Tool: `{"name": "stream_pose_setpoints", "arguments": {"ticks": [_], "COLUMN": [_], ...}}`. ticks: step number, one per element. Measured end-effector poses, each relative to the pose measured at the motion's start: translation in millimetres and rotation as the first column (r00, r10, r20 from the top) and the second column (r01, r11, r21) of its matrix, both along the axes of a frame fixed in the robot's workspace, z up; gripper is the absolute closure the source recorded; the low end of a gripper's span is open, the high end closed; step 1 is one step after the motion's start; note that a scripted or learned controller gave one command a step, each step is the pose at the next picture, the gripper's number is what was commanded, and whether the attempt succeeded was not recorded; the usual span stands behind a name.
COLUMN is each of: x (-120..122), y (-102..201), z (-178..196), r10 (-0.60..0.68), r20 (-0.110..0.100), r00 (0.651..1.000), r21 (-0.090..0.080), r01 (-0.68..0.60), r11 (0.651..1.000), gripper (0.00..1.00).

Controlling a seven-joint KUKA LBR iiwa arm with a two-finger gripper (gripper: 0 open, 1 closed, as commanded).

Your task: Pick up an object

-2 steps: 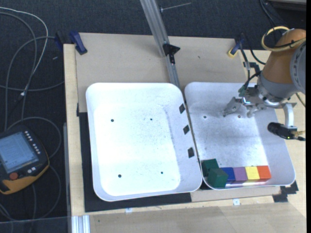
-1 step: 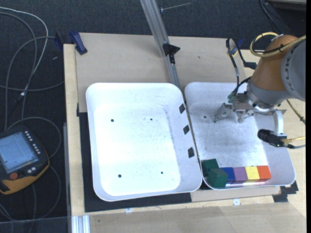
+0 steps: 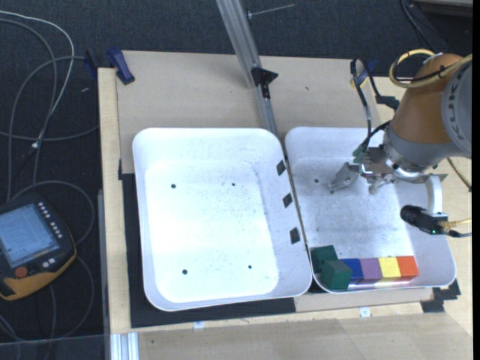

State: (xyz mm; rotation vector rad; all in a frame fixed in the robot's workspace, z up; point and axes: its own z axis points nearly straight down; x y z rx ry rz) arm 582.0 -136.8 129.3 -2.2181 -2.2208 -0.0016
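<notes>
Pincer [image 3: 358, 180] over the right bin [image 3: 330, 223], fingers spread apart, nothing between them. Objects lie well apart from it along that bin's near wall: green block [image 3: 330, 267] at the left end, then a multicoloured block row [image 3: 382, 268].

Robotics lab: teach pendant [image 3: 30, 240], loose cables [image 3: 45, 66], bench [image 3: 187, 88] with bins [image 3: 150, 145].

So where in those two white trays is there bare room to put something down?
The left white bin has an open floor. The right white bin is crowded: the two-finger gripper hangs over its upper part, and coloured blocks line its near edge.
</notes>
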Motion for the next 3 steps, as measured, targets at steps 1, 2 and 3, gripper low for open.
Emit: {"name": "stream_pose_setpoints", "arguments": {"ticks": [1, 2, 3], "x": [1, -3, -4], "y": [-1, 48, 46], "z": [9, 93, 99], "r10": [-0.001, 0.005, 0.002], "r20": [0.002, 0.011, 0.006], "r00": [1.0, 1.0, 1.0], "r21": [-0.001, -0.002, -0.002], "r01": [0.001, -0.005, -0.002], "r11": [1.0, 1.0, 1.0], "gripper": [1.0, 1.0, 1.0]}}
